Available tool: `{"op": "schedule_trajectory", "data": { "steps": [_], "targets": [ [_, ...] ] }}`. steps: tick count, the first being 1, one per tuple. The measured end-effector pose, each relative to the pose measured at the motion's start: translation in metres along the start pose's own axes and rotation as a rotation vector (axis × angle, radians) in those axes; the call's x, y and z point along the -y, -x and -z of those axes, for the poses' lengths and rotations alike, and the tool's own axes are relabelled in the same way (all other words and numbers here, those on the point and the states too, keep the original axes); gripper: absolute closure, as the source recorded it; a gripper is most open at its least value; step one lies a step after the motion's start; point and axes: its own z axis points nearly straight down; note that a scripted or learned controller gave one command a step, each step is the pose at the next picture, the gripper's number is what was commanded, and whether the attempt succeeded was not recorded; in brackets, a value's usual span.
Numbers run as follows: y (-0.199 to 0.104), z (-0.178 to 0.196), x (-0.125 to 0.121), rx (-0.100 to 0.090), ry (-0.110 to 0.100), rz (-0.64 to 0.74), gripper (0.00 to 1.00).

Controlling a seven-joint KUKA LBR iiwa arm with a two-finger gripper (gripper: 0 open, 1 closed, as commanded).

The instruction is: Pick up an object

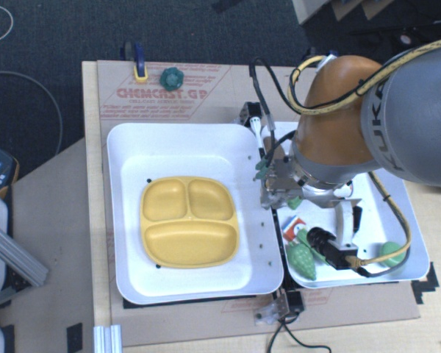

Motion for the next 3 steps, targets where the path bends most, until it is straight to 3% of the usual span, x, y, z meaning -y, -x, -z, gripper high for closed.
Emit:
{"op": "schedule_trajectory", "data": {
  "steps": [1,2,3],
  "targets": [
    [0.001,0.007,0.027,-0.003,0.0,0.008,1.0],
    [-0.039,0.077,0.026,-0.005,0.014,0.014,1.0],
    [-0.009,0.334,0.027,-0.006,0.028,0.008,1.0]
  ]
}}
